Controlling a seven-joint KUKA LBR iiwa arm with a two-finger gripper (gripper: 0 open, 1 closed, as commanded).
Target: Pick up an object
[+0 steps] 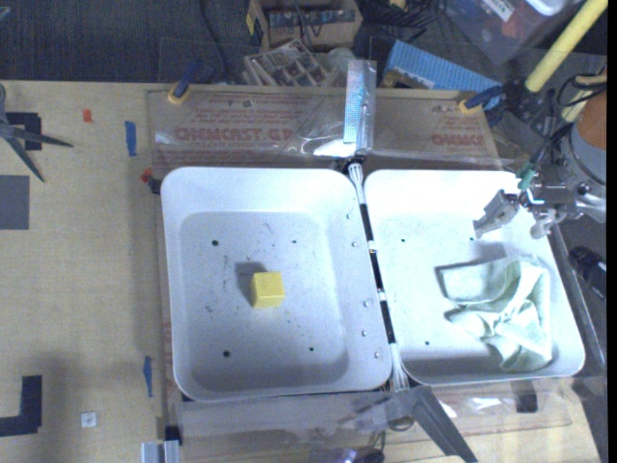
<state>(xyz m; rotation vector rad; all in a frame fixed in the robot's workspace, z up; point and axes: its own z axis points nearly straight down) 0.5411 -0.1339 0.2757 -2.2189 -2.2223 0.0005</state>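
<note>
A small yellow block (268,288) lies near the middle of the left bin (193,201). A crumpled pale green and white cloth (511,314) lies in the front right part of the right bin (424,201), with a dark-edged fold at its left side. My gripper (514,220) hangs over the right bin's far right part, just behind the cloth. It is open, its two fingers spread apart with nothing between them. The yellow block is far off to its left.
A raised rim (371,258) divides the two bins. Behind the bins lie a clear plastic sheet (318,128), cables and boxes. The bench top (67,258) stretches to the left with a few small tools and tape marks.
</note>
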